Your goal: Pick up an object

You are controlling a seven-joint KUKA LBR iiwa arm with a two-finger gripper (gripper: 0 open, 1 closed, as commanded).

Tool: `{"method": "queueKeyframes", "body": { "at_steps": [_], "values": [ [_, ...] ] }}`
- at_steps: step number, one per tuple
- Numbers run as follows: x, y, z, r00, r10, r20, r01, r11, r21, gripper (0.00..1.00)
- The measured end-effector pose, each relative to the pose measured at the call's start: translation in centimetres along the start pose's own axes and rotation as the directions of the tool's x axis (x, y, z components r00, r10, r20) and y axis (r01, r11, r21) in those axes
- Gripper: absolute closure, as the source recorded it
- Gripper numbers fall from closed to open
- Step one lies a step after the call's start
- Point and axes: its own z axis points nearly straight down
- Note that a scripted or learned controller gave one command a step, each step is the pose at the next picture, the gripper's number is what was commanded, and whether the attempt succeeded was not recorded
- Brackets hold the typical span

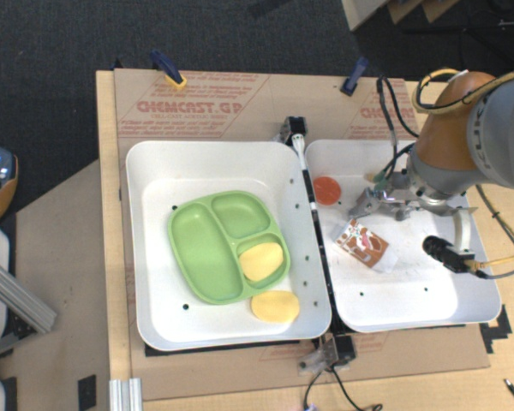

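Packet (362,247), red and white and somewhat crumpled, lay in the right bin (428,302), toward the wall it shared with the left bin (154,229). The gripper (366,204) hung just beside the packet on its far side, between it and an orange disc (326,190) that sat nearer the bin's far corner. Whether the jaws stood apart or together could not be told from this slanted view, and no object was seen held in them.

The packet seemed the likelier target, and the step looked like the approach before a descent. To do it well, the gripper would have needed to centre over the packet's middle rather than its near edge. The packet lay at an angle to the bin walls, so the jaws would have needed turning to close across its narrower side. They should have been well apart before going down. A thin, soft packet probably gives little height to grip, so the descent would have had to reach almost to the bin floor. A gentle close might then have pinched up a fold, followed by a straight lift.

The disc was near enough to be nudged. The green tray (201,251), the yellow piece (261,261) in one compartment and the second yellow piece (275,306) just beside the tray were well apart.
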Motion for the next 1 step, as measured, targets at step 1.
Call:
{"method": "queueKeyframes", "body": {
  "at_steps": [1],
  "values": [
    [4.75,-2.49,-0.64,1.0,-0.005,-0.001,0.005,1.0,-0.001,0.0]
  ]
}}
